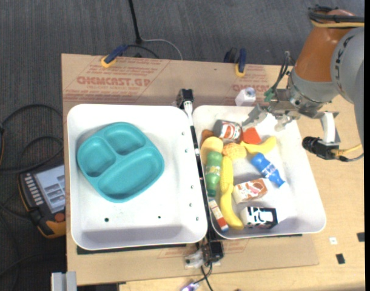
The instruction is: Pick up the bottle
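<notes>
A small blue bottle (267, 167) with a white cap and label lies on its side in the middle of the right bin (309, 190), among other toy foods. A green bottle-shaped item (213, 167) lies at the bin's left side. My gripper (269, 119) hangs over the bin's far edge, above and behind the blue bottle and apart from it. Its fingers (256, 116) are spread open with nothing between them.
Around the bottle lie a can (227, 130), an orange piece (251, 136), a banana (226, 193), a brown carton (250, 191) and a black-and-white carton (259, 217). The left bin (88, 223) holds a teal divided plate (119, 160). Clamps (239, 62) grip the board's far edge.
</notes>
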Action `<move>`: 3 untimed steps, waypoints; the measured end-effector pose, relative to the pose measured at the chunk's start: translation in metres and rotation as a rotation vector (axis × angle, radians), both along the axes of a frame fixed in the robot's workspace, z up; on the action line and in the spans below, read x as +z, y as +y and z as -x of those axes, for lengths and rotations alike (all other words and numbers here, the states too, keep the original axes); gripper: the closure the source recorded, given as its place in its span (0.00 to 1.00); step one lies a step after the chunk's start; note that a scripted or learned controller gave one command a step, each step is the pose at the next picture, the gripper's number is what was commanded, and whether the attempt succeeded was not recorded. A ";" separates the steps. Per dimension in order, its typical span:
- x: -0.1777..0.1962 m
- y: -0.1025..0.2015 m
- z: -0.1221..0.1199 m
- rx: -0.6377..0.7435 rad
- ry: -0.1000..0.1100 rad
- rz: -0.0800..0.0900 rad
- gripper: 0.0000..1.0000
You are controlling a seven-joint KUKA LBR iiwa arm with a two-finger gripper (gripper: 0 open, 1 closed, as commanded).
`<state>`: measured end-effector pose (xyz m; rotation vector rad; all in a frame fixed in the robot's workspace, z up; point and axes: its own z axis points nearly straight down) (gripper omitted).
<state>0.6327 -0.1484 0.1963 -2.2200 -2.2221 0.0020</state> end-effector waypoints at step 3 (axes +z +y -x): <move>-0.097 -0.036 0.035 -0.002 -0.012 0.003 1.00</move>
